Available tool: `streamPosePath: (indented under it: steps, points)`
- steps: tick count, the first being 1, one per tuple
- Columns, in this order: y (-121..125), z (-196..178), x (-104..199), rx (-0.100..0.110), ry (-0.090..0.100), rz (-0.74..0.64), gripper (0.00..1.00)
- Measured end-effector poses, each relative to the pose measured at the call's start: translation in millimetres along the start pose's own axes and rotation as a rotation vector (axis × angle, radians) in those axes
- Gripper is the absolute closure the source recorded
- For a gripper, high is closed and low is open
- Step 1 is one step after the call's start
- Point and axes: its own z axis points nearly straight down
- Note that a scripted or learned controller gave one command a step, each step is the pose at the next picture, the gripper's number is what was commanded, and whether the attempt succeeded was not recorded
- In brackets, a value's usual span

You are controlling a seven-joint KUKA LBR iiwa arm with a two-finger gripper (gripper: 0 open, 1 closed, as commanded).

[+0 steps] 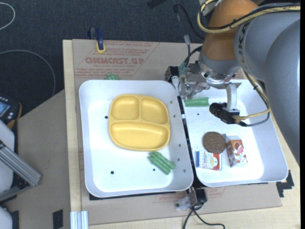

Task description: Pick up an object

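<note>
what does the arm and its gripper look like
The arm is thick and grey, with a rounded orange band above the wrist. Yellow and black cables loop around it. The gripper is a cluttered metal assembly, with a small black unit hanging beside it.

yellow divided plate (139, 121) and green pods (161, 162) sat in a white bin (90, 142); brown disc (214, 141), red-and-white carton (236, 152), orange-banded grey arm (228, 13)

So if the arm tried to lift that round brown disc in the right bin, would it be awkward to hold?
Probably. The brown disc lies flat, so two fingers have little edge to catch. It looks stiff and light. It sits against the small cartons, which may get nudged.
</note>
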Motion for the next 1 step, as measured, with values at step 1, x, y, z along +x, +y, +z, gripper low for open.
streamPosePath:
  steps: [1]
  points:
    - [-66.3, -18.4, 54.0, 0.002, -0.001, 0.005, 1.00]
